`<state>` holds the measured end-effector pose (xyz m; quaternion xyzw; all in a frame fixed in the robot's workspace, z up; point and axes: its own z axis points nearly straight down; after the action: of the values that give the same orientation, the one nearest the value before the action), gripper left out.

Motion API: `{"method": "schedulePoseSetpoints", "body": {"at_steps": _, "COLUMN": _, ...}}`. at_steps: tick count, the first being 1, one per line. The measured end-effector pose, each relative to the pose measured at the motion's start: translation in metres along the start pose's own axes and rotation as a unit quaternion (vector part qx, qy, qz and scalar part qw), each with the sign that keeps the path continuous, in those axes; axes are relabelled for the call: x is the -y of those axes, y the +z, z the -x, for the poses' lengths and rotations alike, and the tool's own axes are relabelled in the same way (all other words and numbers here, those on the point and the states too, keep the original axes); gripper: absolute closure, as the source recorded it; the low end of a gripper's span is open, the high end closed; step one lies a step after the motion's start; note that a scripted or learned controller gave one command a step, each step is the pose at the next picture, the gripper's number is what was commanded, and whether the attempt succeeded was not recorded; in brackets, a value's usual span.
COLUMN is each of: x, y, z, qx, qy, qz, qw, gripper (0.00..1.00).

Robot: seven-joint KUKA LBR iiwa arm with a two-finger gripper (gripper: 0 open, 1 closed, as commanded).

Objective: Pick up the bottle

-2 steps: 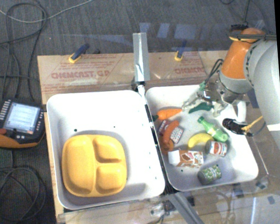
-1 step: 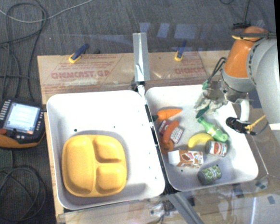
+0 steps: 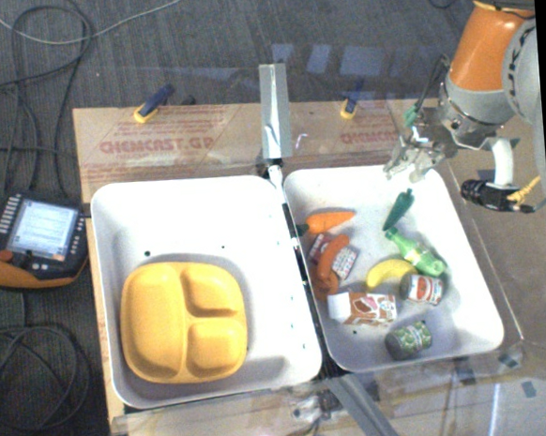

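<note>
The arm reaches in from the upper right of the frame, wrist angled down-left, its gripper (image 3: 413, 159) hovering over the right bin's (image 3: 475, 272) top edge with fingers spread wide, holding nothing; the green bottle (image 3: 417, 254) lies below, mid-bin, beside a banana (image 3: 388, 272)

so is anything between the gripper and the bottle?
Nothing visible. The gripper is above the right bin's far edge; the green bottle lies nearer, open from above. A dark green item sits just beyond its neck, and a banana touches its side.
</note>
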<state>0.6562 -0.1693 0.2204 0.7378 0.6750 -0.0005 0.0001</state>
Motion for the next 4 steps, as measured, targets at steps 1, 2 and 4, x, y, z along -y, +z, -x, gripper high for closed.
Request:
{"method": "schedulePoseSetpoints", "body": {"at_steps": 1, "x": 0.0, "y": 0.0, "z": 0.001, "qx": 0.001, "qy": 0.0, "qz": 0.0, "qw": 1.0, "gripper": 0.0}}
{"method": "schedulePoseSetpoints", "body": {"at_steps": 2, "x": 0.006, "y": -0.012, "z": -0.015, "qx": -0.001, "qy": 0.024, "qz": -0.001, "qw": 0.9997, "gripper": 0.0}}
{"method": "schedulePoseSetpoints", "body": {"at_steps": 4, "x": 0.053, "y": 0.124, "z": 0.035, "qx": -0.006, "qy": 0.002, "qz": 0.002, "qw": 1.0, "gripper": 0.0}}
